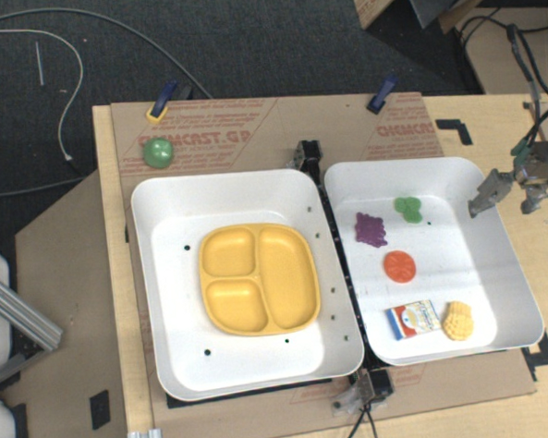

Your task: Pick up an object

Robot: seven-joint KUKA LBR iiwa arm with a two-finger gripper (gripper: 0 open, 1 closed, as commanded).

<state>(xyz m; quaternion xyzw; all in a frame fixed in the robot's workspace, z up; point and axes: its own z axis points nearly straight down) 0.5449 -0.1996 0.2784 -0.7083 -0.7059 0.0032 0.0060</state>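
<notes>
The bench point(277, 121) under me is bare brown board, printed with faded red lettering and pinned at the far edge by two blue clamps point(382, 94). Dark carpet lies beyond it, crossed by a pale cable point(67, 96). A green ball point(158, 153) sits loose on the board near the far left corner. Two white bins stand side by side. The left bin point(170, 340) carries a yellow divided plate point(258, 278). The right bin point(500, 274) holds a purple piece point(370, 229), a green piece point(408, 207), an orange-red disc point(399, 266), a small carton point(412, 319) and a yellow lumpy piece point(457, 321). My gripper point(508, 192) hangs at the right bin's far right rim, and I grip nothing; how my jaws stand, I cannot tell. The green piece lies nearest, to its left; the rest are further off.
</notes>
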